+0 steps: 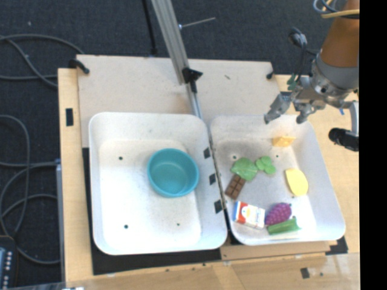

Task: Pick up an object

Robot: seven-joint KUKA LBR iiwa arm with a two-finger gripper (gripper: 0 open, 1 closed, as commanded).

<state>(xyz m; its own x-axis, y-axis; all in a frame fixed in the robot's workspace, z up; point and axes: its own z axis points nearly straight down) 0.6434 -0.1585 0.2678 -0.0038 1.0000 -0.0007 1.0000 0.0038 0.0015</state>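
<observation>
A grey arm with an orange band reaches in over the worktop's far right corner, its pincer poised with fingers spread wide and nothing between them, above the far rim of the right bin. Inside that bin, a small yellow piece lies nearest the pincer, close to the far wall. Toward the middle sit two green leafy toys, a brown chocolate bar and a yellow block. Along the near edge rest a red-and-white carton, purple grapes and a green vegetable. The left bin carries a teal bowl.
</observation>
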